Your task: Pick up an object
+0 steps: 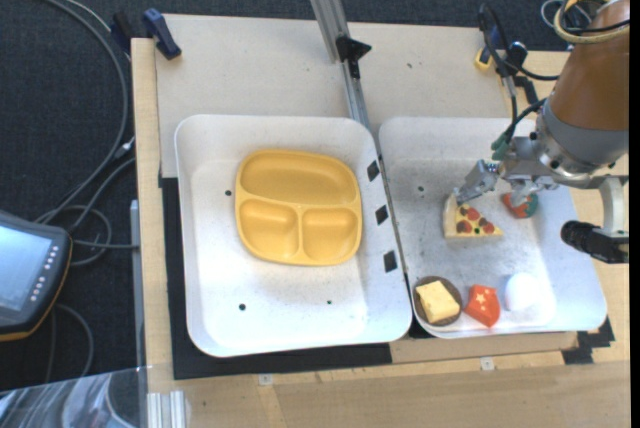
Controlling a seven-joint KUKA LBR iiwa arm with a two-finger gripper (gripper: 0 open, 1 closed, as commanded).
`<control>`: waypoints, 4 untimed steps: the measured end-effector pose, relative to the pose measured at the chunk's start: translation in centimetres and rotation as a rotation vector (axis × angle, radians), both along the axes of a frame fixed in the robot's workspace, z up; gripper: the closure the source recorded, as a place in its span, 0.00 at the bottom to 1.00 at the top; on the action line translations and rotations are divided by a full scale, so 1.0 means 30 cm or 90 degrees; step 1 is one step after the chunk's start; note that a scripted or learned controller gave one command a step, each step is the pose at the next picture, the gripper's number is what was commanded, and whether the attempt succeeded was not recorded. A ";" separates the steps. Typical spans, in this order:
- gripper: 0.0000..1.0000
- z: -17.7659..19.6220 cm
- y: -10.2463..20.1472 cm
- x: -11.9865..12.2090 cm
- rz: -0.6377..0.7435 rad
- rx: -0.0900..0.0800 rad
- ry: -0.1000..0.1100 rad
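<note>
White bins [200,216], claw [492,178] above pizza slice [470,221]

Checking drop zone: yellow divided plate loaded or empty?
Empty. The yellow plate in the left bin shows all three compartments bare.

The arm [590,86] is reaching in from the right over the right bin [420,141], and its gripper [500,184] is hanging low in the middle of that bin, right above the pizza slice [470,221]. A small red and green toy [520,204] is sitting just right of the gripper. Along the near edge, a yellow block on a brown disc [436,301], a red piece [483,305] and a white ball [523,292] are lying in a row. Over in the left bin [200,216], a yellow divided plate [298,206] is resting flat in the middle, well apart from the action.
</note>
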State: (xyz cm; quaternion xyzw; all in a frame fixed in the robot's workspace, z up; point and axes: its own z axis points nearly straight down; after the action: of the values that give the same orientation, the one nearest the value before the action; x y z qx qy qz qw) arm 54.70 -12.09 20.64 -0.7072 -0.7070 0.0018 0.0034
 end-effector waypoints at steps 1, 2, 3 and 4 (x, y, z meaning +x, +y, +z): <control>0.00 -0.202 -0.021 0.001 0.000 0.000 0.001; 0.00 -0.367 -0.020 0.005 0.000 -0.001 -0.005; 1.00 -0.322 -0.018 0.010 0.001 -0.001 -0.008; 1.00 -0.178 -0.021 0.016 0.001 -0.002 -0.008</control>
State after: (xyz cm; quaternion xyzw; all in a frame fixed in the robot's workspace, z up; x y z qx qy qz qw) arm 55.17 -12.71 15.31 -0.7066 -0.7076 -0.0015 -0.0022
